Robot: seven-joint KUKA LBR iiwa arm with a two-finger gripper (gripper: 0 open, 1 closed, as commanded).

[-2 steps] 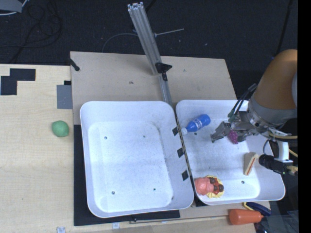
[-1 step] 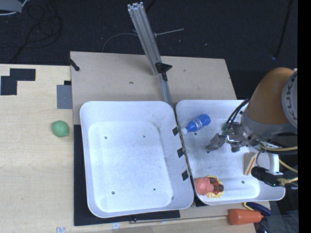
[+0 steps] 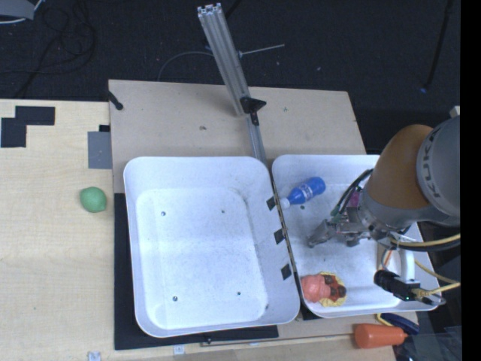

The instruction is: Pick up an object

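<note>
My gripper hangs low in the right bin, its dark fingers pointing left near the bin's middle. Nothing shows between the fingers. A blue and white bottle lies on its side a little above and left of the gripper, apart from it. A red and yellow soft toy rests at the bin's front edge, below the gripper. The grey arm with its orange band covers the bin's right part.
The left bin sits beside the right one, with black clips on the shared rim. A green ball lies on the bench far left. An orange object lies outside the front right corner. A metal rail slants behind the bins.
</note>
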